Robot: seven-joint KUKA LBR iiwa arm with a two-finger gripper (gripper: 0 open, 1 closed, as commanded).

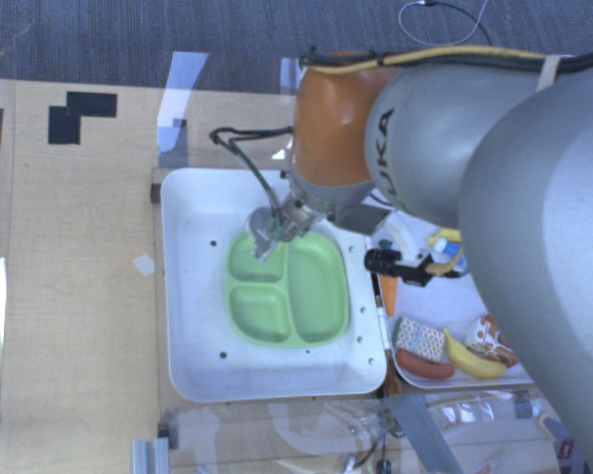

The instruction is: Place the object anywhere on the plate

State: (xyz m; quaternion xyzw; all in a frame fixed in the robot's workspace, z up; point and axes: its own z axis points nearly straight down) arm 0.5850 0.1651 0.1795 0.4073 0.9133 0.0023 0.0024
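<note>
Nearest me, at five o'clock, I see a banana (477,360), a sausage (426,366) and a checkered packet (420,339) in the right bin (474,309). In the left bin (187,294) sits the green divided plate (301,299). My pincer (266,233) hangs over its eleven o'clock corner; I cannot tell its spread or load.

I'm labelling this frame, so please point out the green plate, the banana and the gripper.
green plate (321,294): camera view, floor of its large right compartment.
banana (474,361): camera view, middle of its curved body.
gripper (263,242): camera view, between its fingertips.
</note>
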